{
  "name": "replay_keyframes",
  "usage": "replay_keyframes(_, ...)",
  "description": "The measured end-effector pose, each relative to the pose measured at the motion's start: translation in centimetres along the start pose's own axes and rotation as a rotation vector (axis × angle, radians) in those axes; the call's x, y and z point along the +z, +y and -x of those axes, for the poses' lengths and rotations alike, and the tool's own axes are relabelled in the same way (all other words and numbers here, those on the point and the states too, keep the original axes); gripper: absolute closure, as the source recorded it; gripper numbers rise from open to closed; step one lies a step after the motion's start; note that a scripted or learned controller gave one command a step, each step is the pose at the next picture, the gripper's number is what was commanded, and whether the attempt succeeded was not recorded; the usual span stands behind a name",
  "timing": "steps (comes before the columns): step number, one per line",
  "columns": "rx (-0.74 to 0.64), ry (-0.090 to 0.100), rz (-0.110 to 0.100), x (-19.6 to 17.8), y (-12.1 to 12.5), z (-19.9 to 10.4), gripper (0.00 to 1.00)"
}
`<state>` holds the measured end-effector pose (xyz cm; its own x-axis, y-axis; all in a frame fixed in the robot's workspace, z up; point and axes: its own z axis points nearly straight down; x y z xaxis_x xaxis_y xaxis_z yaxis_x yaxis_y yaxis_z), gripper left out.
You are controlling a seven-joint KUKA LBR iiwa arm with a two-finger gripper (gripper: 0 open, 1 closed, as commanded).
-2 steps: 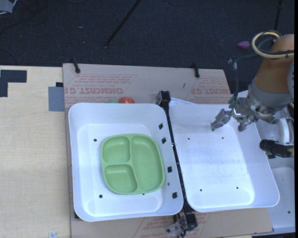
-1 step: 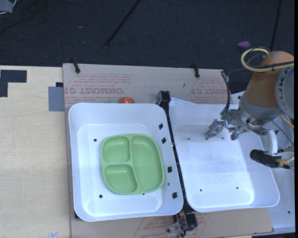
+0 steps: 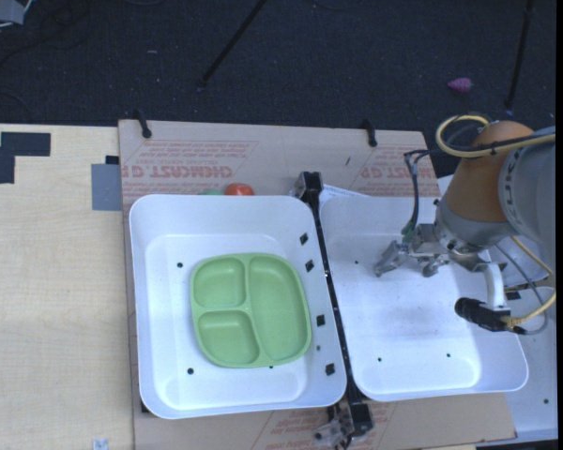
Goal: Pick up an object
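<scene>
Here the bench carries two shallow white bins side by side, a left bin (image 3: 159, 251) and a right bin (image 3: 422, 345), parted by a black divider strip (image 3: 324, 279) that runs from the far edge to the near one. In the left bin lies a light green plate (image 3: 251, 309) with three compartments, flat on the floor and roughly in the middle, well apart from the arm. Behind that bin's far wall, on the brown cardboard (image 3: 263, 162), sits a small red-orange object (image 3: 238, 190), with a trace of green just beside it too small to make out. The grey arm (image 3: 535, 195) with its orange band comes in from the right, and the gripper (image 3: 408, 259) hangs over the far part of the right bin with its metal fingers (image 3: 387, 262) spread apart and pointing toward the divider, nothing between them. Cables (image 3: 464, 129) loop above the wrist.
</scene>
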<state>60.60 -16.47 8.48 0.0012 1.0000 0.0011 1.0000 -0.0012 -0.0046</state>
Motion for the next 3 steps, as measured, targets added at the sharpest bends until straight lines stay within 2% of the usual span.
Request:
replay_keyframes(1, 0.002, -0.001, 0.001, -1.3, 0.0, 0.1, 1.0)
replay_keyframes(2, 0.005, -0.002, 0.006, -5.6, 0.1, 0.5, 1.0)
replay_keyframes(3, 0.002, -0.002, 0.008, -11.8, -0.4, 0.5, 1.0)
